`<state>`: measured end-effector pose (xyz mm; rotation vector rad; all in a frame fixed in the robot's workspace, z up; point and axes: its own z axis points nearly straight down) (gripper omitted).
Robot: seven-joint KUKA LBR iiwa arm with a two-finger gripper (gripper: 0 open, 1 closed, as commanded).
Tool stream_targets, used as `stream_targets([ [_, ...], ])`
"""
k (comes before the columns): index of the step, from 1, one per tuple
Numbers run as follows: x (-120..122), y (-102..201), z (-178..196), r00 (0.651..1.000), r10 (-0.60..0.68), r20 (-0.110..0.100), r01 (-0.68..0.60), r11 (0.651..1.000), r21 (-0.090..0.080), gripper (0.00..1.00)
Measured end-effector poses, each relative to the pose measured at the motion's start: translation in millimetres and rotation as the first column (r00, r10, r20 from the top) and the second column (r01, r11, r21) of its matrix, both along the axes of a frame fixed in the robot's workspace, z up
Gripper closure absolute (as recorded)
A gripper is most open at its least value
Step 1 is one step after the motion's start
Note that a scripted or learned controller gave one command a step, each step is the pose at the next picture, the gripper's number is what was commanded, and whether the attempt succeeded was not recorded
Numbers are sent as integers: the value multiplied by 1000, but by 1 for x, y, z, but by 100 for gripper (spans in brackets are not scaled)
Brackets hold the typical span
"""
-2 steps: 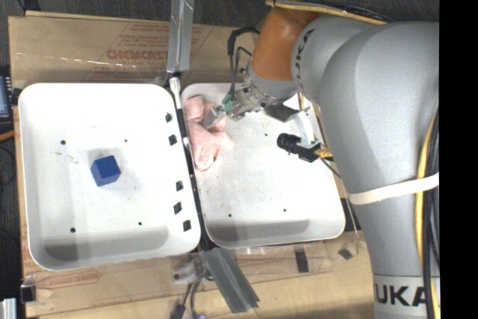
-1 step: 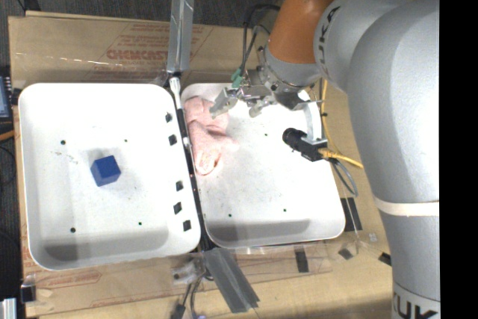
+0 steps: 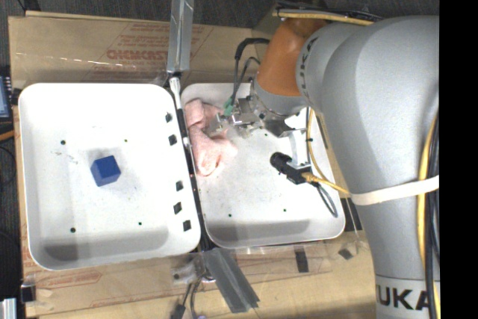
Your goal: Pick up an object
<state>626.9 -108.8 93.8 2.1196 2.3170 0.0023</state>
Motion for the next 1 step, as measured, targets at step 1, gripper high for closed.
stream_targets([
  [1,18,-16,51,996,92,-3,-92,996,0,0],
])
